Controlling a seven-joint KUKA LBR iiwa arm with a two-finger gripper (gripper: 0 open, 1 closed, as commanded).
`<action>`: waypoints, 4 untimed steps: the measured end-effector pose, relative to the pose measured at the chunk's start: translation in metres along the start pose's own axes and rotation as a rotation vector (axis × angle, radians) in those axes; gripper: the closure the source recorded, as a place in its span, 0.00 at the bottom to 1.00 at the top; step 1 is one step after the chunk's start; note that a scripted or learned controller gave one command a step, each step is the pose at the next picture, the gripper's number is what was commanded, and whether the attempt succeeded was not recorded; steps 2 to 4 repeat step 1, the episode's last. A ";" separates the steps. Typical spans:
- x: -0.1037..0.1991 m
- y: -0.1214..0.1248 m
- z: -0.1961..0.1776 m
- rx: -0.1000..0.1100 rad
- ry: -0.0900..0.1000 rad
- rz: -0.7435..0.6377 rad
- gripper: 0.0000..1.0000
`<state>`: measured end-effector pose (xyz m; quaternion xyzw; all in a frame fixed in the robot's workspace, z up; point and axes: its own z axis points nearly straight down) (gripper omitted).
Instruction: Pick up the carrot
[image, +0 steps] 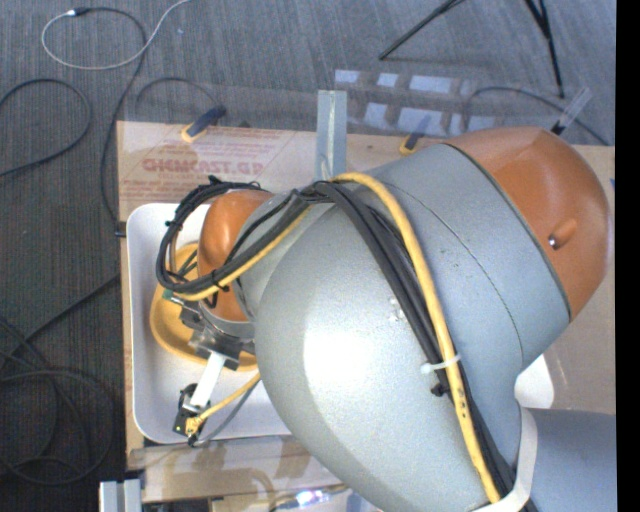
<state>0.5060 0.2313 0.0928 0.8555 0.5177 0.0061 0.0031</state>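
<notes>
Reaching arm (400, 330) over left bin (143, 400) (white)

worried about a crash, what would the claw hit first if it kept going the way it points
Probably the yellow plate in the white bin, which lies right under the claw; the arm hides the gap, so depth is unclear.

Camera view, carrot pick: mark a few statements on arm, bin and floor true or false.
1. The arm hangs over the left bin. True.
2. A yellow cable runs along the arm. True.
3. The left bin is black. False: it is white.
4. The floor is bare tile. False: dark carpet with loose cables on it.
5. Something yellow shows in the left bin beside the wrist. True; what it is cannot be told.
</notes>
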 end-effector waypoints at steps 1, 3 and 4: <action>-0.014 0.023 0.000 0.006 0.008 -0.199 1.00; -0.014 0.023 0.000 0.006 0.008 -0.199 1.00; -0.014 0.023 0.000 0.006 0.008 -0.199 1.00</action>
